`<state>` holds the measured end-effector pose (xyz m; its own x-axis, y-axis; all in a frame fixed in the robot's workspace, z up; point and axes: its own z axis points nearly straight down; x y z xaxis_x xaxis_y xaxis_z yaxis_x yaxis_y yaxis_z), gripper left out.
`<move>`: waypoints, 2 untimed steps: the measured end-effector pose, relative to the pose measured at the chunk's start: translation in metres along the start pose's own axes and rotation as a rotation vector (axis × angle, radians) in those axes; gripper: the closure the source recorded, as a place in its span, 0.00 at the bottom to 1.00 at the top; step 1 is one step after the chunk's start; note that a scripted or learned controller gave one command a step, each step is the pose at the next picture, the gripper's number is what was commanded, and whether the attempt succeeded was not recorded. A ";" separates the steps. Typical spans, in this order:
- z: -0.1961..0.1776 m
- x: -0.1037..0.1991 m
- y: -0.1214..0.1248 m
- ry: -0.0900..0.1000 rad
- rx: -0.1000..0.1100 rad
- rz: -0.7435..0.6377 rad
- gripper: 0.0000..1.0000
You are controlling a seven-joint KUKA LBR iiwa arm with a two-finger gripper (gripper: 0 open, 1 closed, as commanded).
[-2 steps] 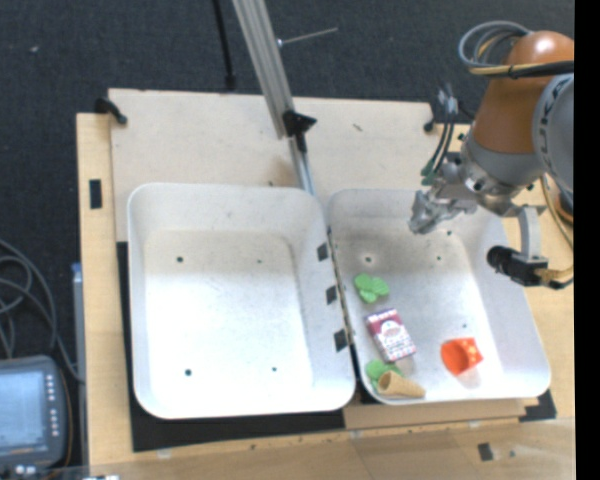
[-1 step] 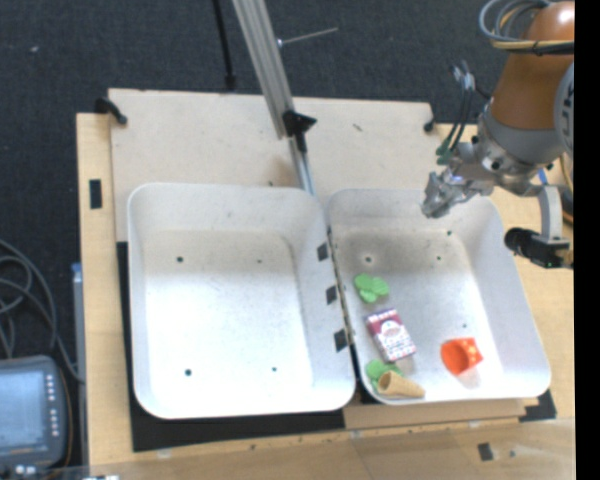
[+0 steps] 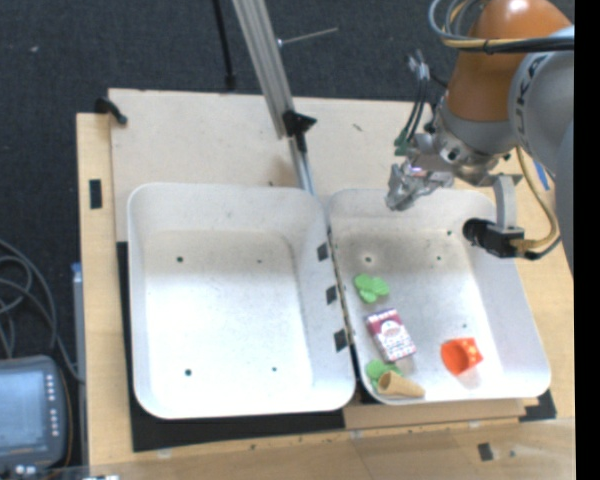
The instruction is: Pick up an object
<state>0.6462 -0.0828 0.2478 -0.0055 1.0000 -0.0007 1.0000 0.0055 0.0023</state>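
The pincer (image 3: 404,194) hangs over the far end of the right-hand bin (image 3: 500,298), just inside its back rim, at the tip of the grey arm (image 3: 540,78) whose orange band (image 3: 505,53) sits up and to the right of it. Whether its fingers are spread or pressed together cannot be told — they blur into one small pale tip, and nothing can be made out between them. Every loose object lies on the bin floor well nearer the camera than the pincer. Closest to it is a green piece (image 3: 371,289), below and a little to the left, apart from the rest. Further down, almost straight under the pincer in the view, lies a small red-and-white carton (image 3: 391,334), tilted slightly. Beyond that, at the bin's near rim, rests a tan cone with a green end (image 3: 394,381) — it lies close below the carton. Off to the lower right of the pincer sits an orange cup-like object (image 3: 461,356), on its side, well apart from the carton. The left-hand bin (image 3: 160,268) stretches away to the pincer's left, past the divider where the two rims meet. A slanted metal pole (image 3: 265,58) rises to the upper left of the pincer.
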 end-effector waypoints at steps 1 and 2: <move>-0.010 0.053 0.006 0.001 -0.001 -0.001 1.00; -0.014 0.100 0.010 0.001 -0.002 -0.001 1.00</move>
<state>0.6557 0.0169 0.2614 -0.0065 1.0000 0.0004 1.0000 0.0065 0.0041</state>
